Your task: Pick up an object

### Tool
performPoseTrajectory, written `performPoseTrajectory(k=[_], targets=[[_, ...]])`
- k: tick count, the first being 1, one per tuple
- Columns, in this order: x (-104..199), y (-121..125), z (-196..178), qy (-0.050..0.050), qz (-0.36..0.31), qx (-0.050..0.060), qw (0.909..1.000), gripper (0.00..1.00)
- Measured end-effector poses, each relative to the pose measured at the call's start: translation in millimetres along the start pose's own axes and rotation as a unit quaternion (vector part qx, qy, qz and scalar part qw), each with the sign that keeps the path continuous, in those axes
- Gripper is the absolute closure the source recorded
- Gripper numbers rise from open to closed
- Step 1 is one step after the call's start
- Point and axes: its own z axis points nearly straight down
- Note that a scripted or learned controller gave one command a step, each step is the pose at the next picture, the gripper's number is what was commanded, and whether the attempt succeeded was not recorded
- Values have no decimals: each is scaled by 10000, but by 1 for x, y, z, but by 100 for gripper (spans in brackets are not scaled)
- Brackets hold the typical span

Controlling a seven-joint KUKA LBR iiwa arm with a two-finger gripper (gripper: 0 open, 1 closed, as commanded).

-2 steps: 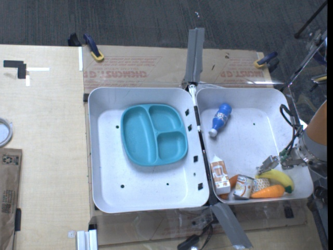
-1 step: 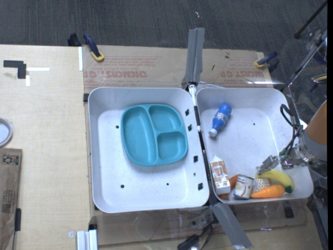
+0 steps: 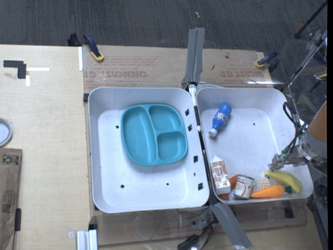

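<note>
From above the bench, two shallow white plastic bins sit side by side on a sheet of brown cardboard. The left bin (image 3: 99, 155) holds a teal plastic plate divided into three sections (image 3: 154, 134), lying flat a little above the bin's middle.

The right bin (image 3: 244, 95) holds the loose items. A small blue bottle with a white cap (image 3: 220, 119) lies on its side near the upper left of that bin, cap pointing down toward the near edge. Along the near wall there is a row: a small white and orange carton (image 3: 220, 174) against the divider side, next to it a small crumpled packet (image 3: 243, 187), then an orange toy carrot (image 3: 268, 191) lying flat, and a yellow toy banana (image 3: 284, 179) just above and touching the carrot's right end.

The grey arm comes in from the right edge, and its metal two-finger gripper (image 3: 278, 162) is down in the right bin at the right side, its tips just beside the banana's left end. Whether the claw is spread or closed I cannot tell from here, and nothing is plainly seen in its grasp.

Yellow-and-blue clamps (image 3: 93, 48) pin the cardboard at the far edge.
</note>
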Motion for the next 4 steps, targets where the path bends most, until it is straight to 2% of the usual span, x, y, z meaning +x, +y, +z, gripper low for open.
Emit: performPoseTrajectory(k=[1,2,3,4], targets=[[3,1,0,25,-18,11,10000,0],[25,40,8,-31,-618,-5,9981,0],[21,118,7,-38,-589,-10,9983,0],[69,171,8,-78,-333,52,9994,0]])
